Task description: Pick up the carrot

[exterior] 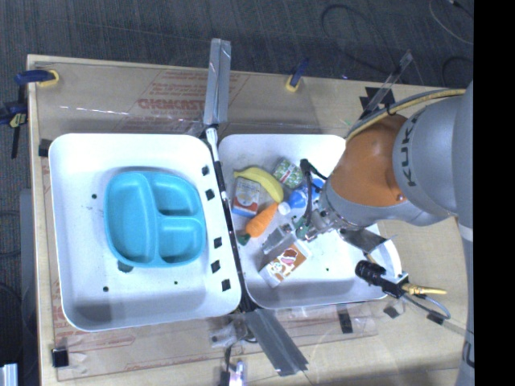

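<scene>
White bin [338, 147] — stubby orange carrot [260, 221] w/ clutter

**Grey arm, orange band, dark metal gripper**

The rounded, smooth grey KUKA arm [438, 155] carries dark "KU" lettering on its shell. Nearer the jaws sits a glossy orange dome-shaped band [366, 167], then a grey wrist ring. The dark metal two-finger gripper [278, 241] is angular, with a black cable [310, 174] looping just above its base.
</scene>
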Robot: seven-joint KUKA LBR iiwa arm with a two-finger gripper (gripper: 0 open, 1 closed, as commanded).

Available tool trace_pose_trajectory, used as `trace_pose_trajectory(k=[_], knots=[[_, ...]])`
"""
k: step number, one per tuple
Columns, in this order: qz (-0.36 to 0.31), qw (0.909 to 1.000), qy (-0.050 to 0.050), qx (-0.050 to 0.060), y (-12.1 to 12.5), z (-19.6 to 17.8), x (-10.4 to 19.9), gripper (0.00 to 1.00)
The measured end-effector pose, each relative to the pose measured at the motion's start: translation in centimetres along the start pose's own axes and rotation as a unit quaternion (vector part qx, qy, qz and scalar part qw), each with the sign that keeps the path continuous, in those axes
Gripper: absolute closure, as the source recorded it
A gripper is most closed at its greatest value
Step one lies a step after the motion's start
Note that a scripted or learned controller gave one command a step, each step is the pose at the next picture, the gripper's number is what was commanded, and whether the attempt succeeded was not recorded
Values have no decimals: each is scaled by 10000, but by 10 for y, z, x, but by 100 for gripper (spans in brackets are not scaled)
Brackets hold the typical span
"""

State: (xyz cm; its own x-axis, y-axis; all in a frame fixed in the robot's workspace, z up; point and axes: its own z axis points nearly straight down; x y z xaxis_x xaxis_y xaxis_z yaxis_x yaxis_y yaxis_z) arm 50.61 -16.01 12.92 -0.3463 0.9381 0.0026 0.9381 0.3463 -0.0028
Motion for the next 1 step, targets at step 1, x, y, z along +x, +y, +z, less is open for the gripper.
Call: trace_pose_trajectory(k=[1], knots=[[50,10000,-68,-30,58,35,18,0]])
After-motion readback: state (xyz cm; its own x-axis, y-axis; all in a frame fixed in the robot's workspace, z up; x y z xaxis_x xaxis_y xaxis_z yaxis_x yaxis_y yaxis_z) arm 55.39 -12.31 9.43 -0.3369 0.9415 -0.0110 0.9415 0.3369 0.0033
